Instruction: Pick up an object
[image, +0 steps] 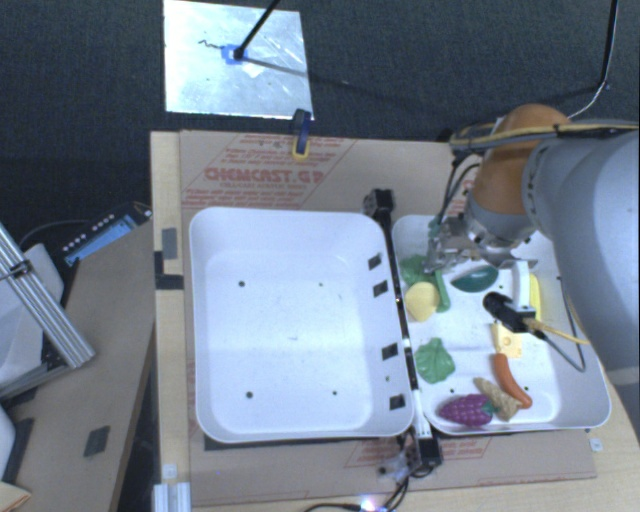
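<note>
Gripper (441, 262) sits low over the right bin (590, 405), just above a yellow lemon-like piece (422, 300). Whether it is wide, narrow or holding anything cannot be told.

Crowding is the main risk, I judge:
- green leafy piece (412, 270) touches the lemon's upper edge
- teal piece (474, 279) lies just right of the lemon
- bin wall and divider sit just left of the lemon, so a closing grasp may knock the wall or pinch two items

A yellow clamp (300, 148) grips the cardboard sheet (262, 178).
</note>
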